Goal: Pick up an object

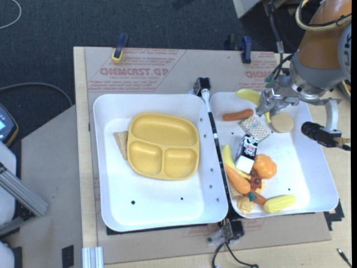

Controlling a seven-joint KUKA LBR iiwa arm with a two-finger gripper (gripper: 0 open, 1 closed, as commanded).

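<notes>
The right bin [318, 166] holds a pile of toy food. There is a red sausage [238, 115], a checkered packet [255, 128], a round tan biscuit [282, 123] and a black-and-white carton [247, 149]. Nearer the front lie an orange pepper [265, 166], a carrot [238, 179] and a yellow corn cob [279, 203]. My gripper [270, 106] hangs over the bin's far end, between a yellow banana piece [247, 95] and the biscuit, just above the checkered packet. Nothing can be seen held in it.
The left bin [111, 194] carries a yellow divided plate [163, 146] with a tan cracker [121, 142] tucked at its left edge. A black divider rail [211, 133] separates the bins. Clamps [118, 53] sit at the board's far edge.
</notes>
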